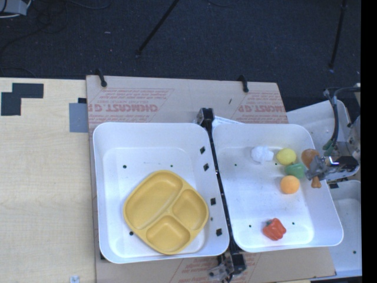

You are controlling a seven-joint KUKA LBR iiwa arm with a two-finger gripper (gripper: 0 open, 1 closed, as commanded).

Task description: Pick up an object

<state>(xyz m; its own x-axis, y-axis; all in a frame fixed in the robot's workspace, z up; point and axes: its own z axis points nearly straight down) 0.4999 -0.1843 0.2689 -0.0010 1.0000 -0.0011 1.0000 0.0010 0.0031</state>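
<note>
Five small items sit in the right bin (330, 229), four of them bunched at its right side: a white lump (261, 154), a yellow ball (286, 156), a green piece (295, 170) just below it and touching or nearly so, an orange ball (289, 184) under that. A red piece (274, 229) lies apart, near the front edge. A brownish-orange thing (308, 156) sits by the right wall, next to the gripper; can't make out what it is.

The gripper (321, 168) is low over the right wall of that bin, beside the green piece and brownish thing. Can't tell if it is spread or closed, too small and cluttered there. Nothing visibly held, so I'd call the pick not done yet.

My read: the arm comes in from the right, so the cluster by that wall is the nearest reach. Downside is crowding; green, yellow and orange are packed close, and a descent there could nudge neighbours or clip the wall. The red piece has clear space all round and looks the easier grab.

The left bin (106, 158) holds a yellow divided tray (166, 211), lying flat and skewed, well away from the action. Both bins rest on a cardboard sheet (177, 99), on the bench beside a light wood surface (41, 187).
</note>
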